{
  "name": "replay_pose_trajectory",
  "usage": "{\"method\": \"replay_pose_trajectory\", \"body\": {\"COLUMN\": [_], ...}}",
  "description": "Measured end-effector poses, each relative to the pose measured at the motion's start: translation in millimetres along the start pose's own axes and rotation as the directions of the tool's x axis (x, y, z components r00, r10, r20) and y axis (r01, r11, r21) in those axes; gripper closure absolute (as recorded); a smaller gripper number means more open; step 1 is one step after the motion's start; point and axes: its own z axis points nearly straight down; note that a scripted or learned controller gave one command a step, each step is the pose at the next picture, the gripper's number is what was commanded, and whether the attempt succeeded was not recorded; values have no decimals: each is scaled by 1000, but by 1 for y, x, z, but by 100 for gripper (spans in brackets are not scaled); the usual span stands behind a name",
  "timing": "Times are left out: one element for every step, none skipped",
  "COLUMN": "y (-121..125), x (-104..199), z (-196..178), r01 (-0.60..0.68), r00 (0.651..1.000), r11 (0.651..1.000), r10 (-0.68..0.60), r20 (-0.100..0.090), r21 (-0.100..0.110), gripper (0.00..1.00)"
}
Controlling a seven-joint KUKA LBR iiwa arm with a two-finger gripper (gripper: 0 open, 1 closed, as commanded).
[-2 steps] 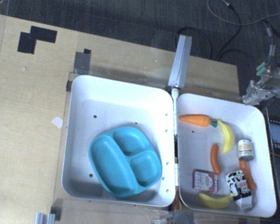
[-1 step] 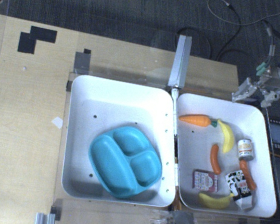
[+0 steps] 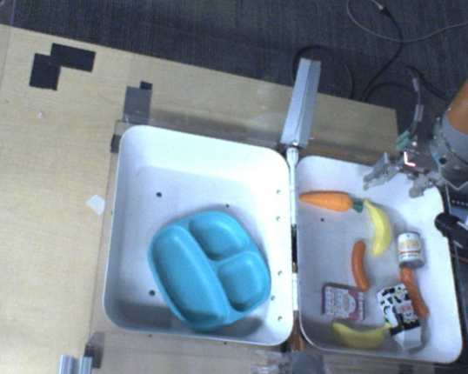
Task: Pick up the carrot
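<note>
1. Two white bins sit side by side on the bench; the gripper [image 3: 399, 171] hangs over the far rim of the right bin [image 3: 455, 305], fingers spread apart and nothing between them.
2. Carrot [image 3: 330, 201]: lies flat on the bin floor, just below and to the left of the gripper, close but apart from it. Orange body points left toward the divider; green top faces right, almost touching the upper banana [image 3: 376, 227].
3. Judgement: the arm is staged above the bin's back edge, so a short drop down and left should bring the fingers over the carrot. The carrot lies crosswise, so closing across its thick middle looks the safest hold.
4. Risk, as I read it: the banana's tip sits right at the carrot's green end, so a grab too far right could catch both.
5. Right bin, other contents, all farther from the gripper than the carrot: a small can [image 3: 409, 248], a sausage [image 3: 361, 264], a second sausage [image 3: 414, 292] nearer the right wall, a dark red packet [image 3: 343, 301], a black-and-white carton [image 3: 396, 309], and a second banana [image 3: 359, 335] along the near edge.
6. Left bin [image 3: 129, 209]: holds a blue divided plate [image 3: 210, 268], tilted, well apart from the gripper and out of the way of this job.
</note>
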Motion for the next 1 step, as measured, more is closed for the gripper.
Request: {"method": "replay_pose_trajectory", "body": {"y": [15], "x": [22], "z": [95], "r01": [131], "r00": [991], "r11": [991], "r10": [-131], "r20": [1], "r21": [-6], "gripper": [0]}}
